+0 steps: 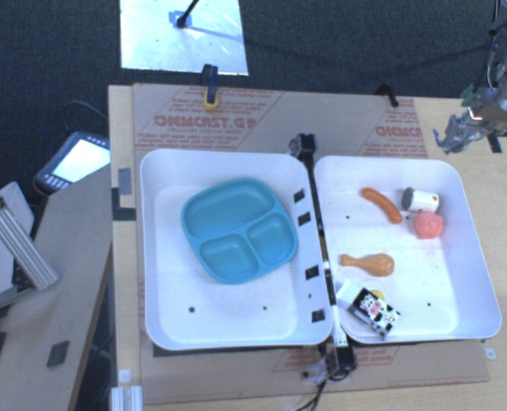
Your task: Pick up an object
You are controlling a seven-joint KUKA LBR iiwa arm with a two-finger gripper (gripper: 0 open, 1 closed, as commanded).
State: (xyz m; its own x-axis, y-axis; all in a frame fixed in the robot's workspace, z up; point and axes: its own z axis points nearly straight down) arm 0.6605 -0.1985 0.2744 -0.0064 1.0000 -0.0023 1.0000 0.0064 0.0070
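A blue divided plate (239, 241) is seen far left of the fingers (456, 138). Lower left of them, in the right bin (472, 255), lie a drumstick (369, 264), sausage (381, 205), and pink ball (428, 225). The fingers are seen spread apart, holding nothing.

Arm (506, 67) enters at your upper right and is cut by the frame edge; just its wrist end is in view. Gripper (461, 134) blurred, too soft for you to read its pose.

Black-and-white toy (374, 310) in the right bin (472, 255): too small for you to say what it is. White cylinder (420, 200) beside the pink ball (429, 225): dark end face, detail unreadable.

Screen device (74, 163) left of the desk (262, 110): its lower edge is hidden behind the side surface. Metal rail (9, 234) runs off the left edge.
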